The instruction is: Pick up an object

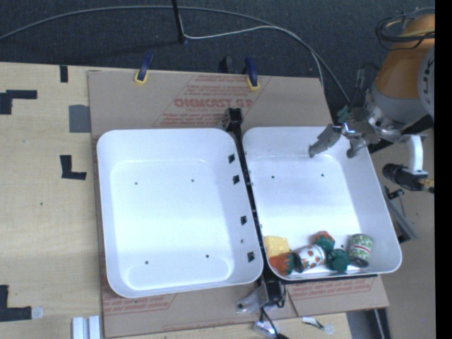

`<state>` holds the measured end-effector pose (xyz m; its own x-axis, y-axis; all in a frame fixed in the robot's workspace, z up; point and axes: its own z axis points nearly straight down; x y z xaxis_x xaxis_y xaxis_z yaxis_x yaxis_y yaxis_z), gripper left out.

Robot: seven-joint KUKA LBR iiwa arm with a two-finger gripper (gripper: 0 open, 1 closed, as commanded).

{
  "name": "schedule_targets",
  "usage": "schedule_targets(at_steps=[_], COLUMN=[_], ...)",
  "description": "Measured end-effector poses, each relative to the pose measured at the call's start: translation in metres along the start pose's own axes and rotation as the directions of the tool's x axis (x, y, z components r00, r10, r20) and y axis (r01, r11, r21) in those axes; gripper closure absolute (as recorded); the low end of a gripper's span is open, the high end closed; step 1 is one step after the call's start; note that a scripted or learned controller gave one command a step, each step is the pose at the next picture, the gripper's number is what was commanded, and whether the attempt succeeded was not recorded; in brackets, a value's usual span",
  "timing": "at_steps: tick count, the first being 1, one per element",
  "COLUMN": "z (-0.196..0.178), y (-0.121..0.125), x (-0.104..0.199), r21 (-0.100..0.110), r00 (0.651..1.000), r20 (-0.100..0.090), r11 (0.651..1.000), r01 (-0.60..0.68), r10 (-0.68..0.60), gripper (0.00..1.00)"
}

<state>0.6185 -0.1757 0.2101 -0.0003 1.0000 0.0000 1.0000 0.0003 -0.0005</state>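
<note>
The gripper [333, 143] hangs at about two o'clock in the view, over the far rim of the right bin [311, 189], its two fingers spread apart with nothing between them. The objects lie well apart from it, bunched along the right bin's near edge at about five o'clock: a yellow block [276, 245], a red-and-white toy [305, 258], a green piece [338, 260] and a small patterned can [361, 248]. The left bin [169, 210] sits beside it on the counter [42, 189].
</note>
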Motion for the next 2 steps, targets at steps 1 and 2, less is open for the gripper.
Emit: schedule_targets(at_steps=[1, 2], z=[0.056, 0.108], y=[0.05, 0.049], x=[-0.04, -0.034], r21=[0.001, 0.004], r00=[1.0, 1.0], r20=[0.001, -0.001], r11=[1.0, 1.0], r01=[-0.001, 0.001], r10=[0.001, -0.001], gripper=[0.0, 0.0])
